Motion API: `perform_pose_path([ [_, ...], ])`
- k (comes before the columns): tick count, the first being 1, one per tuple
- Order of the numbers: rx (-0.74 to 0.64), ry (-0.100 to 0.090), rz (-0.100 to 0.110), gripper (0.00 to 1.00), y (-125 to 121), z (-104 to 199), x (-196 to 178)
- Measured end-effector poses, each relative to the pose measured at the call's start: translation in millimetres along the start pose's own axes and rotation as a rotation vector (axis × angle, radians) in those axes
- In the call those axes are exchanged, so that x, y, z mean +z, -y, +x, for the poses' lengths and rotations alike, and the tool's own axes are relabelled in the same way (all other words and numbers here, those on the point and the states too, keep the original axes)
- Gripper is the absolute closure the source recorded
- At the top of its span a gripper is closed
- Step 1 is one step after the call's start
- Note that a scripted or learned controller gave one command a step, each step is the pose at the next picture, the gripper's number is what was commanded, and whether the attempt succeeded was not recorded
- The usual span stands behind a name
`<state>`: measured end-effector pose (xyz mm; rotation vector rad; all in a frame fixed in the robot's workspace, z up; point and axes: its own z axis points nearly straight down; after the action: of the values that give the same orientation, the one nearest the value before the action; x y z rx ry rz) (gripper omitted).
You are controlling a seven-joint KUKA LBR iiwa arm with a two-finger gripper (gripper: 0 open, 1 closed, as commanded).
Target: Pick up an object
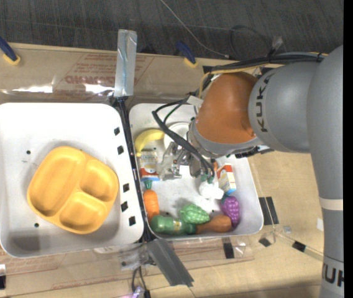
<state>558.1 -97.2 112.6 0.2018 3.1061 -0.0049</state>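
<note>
Two white bins: the left bin (2,166) holds one yellow tray (72,188), the right bin (254,213) several toy foods beneath the gripper (175,161), whose opening I cannot tell.

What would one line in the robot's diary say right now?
arm: over right bin | tool: low among toy food, near yellow toy | grip: unclear | left bin: yellow divided plate

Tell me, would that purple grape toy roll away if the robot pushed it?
Probably not far. The purple grapes look bumpy, not smooth, so they would likely wobble rather than roll. They sit by the right bin's wall with the brown toy alongside, which should stop them. They look like plastic, so probably light.
</note>
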Motion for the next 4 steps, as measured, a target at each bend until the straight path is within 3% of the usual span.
perform_pose_path([
  [1, -0.048, -0.015, -0.001, 1.00, -21.7, -45.9, -145.8],
  [2, -0.320, -0.023, -0.003, 1.00, 47.1, -55.2, -191.5],
  [3, -0.048, -0.030, -0.002, 1.00, 22.3, 14.9, -137.9],
  [4, -0.289, -0.025, -0.004, 1.00, 52.5, -70.5, -129.5],
])
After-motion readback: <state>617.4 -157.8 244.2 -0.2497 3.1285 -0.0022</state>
